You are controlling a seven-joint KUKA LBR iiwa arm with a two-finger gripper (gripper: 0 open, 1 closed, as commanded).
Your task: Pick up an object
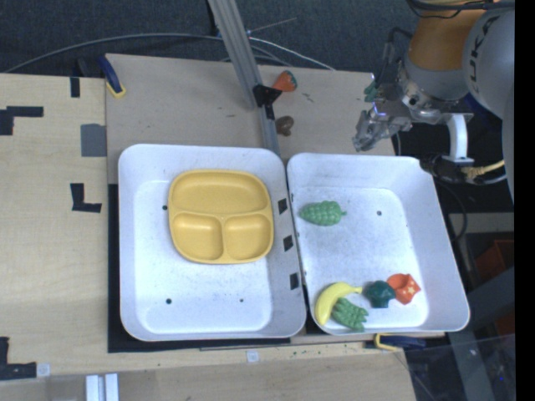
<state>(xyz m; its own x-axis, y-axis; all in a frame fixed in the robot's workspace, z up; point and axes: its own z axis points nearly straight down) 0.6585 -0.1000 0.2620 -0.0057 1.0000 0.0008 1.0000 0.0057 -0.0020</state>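
Nearest the lens sits a cluster of toy food along the near wall of the right bin [441,249]: a yellow banana [330,296], a green bumpy piece [350,314] lying against it, a dark teal piece [379,292] and a red-orange piece [405,287] touching that.

My gripper [368,132] hangs above the far rim of that bin, just outside its far wall, and carries nothing. I cannot tell how wide the fingers stand; they blur together against the bench.

Going outward from it, the closest candidate is the light green leafy toy [322,214], lying alone on the bin floor, toward the camera and a little to the view's left of the gripper. Its long axis runs roughly across the bin, left to right in the view. It has free floor on every side, so I judge it the easier pick; the near cluster is well apart and crowded.

Beyond the divider, the left bin [134,224] holds a yellow compartment plate [221,215], farther still from the gripper.
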